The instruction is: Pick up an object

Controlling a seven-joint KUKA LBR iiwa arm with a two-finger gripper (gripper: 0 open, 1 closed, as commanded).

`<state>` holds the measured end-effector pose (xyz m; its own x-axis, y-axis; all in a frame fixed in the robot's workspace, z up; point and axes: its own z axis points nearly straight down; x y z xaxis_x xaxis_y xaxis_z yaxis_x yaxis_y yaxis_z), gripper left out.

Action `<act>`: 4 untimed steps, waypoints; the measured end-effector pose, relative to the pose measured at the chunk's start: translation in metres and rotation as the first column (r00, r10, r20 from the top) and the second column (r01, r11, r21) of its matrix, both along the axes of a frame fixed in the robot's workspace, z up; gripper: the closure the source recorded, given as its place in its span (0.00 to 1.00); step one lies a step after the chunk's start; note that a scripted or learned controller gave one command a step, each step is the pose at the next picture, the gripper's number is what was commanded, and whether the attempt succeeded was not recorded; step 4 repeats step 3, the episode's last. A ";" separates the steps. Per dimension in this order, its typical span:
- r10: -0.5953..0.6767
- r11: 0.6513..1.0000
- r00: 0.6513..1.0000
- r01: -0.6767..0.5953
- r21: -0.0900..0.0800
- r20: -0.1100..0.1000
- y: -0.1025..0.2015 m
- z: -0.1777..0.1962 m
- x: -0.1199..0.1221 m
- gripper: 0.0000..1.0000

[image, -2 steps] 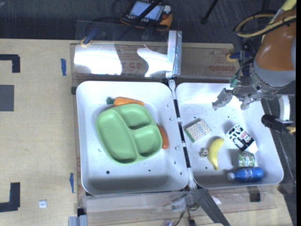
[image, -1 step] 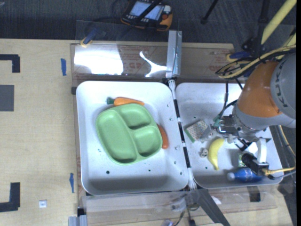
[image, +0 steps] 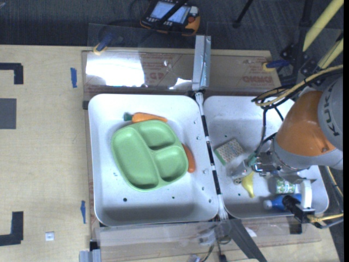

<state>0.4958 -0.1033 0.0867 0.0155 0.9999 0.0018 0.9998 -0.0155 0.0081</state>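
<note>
I see the arm [image: 308, 130] low over the right bin [image: 240, 192]. The left bin [image: 103, 201] carries a green tray [image: 148, 154] with a carrot [image: 146, 117] behind it. Jaws [image: 260, 167]: I cannot tell their state. They sit among a sponge [image: 228, 149], banana [image: 248, 185] and bottle [image: 286, 188]. My concern: crowded items may make the jaws close on nothing or nudge a neighbour.

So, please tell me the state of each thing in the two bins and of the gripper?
green divided plate: upright, lying in the left bin
carrot: lying at the plate's far edge
yellow object: lying in the right bin
blue object: lying near the right bin's front edge
gripper: low over the right bin
</note>
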 end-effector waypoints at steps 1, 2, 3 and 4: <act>-0.003 1.000 1.000 0.003 -0.001 0.002 -0.002 0.009 0.001 1.00; -0.051 0.999 0.999 0.051 -0.001 -0.010 -0.031 0.039 0.015 1.00; 0.020 1.000 1.000 -0.020 -0.002 -0.010 -0.022 0.104 -0.016 1.00; 0.020 1.000 1.000 -0.020 -0.002 -0.010 -0.022 0.104 -0.016 1.00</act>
